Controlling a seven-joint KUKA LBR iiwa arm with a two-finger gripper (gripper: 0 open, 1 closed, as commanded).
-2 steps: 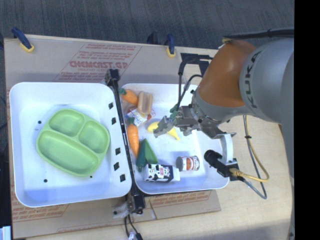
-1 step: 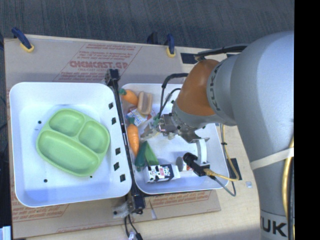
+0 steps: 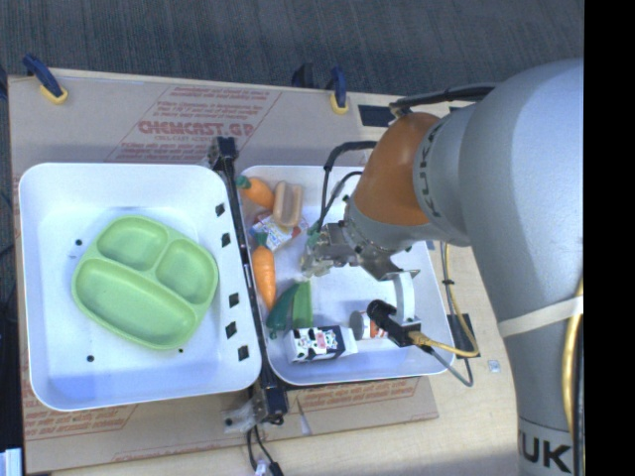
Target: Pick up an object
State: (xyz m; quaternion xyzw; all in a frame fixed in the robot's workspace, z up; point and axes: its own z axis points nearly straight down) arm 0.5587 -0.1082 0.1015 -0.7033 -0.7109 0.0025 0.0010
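Your pincer hangs low over the middle of the right bin, at the end of the grey arm that reaches in from the right. The wrist housing covers its working end, so you cannot tell how wide it stands or whether anything is caught in it; treat it as having no hold until a toy visibly comes up with it.

The candidates all lie along the left side of that bin. The nearest is the small red-and-white packet, just left of the pincer. Below that lies a toy carrot along the dividing wall, then a green vegetable piece, and the black-and-white milk carton near the front rim. At the back sit a second orange carrot and a tan hot-dog bun.

To do this well, choose one piece with free space on both sides. The bun or the carton look like the cleaner picks. The carrot hugs the wall, so a descent there risks striking the divider. The green piece touches or overlaps its neighbours, and may drag them.

Mind the yellow cable and black fitting at the bin's front right. The left bin holds a green divided plate, well clear of your work on the worktop.
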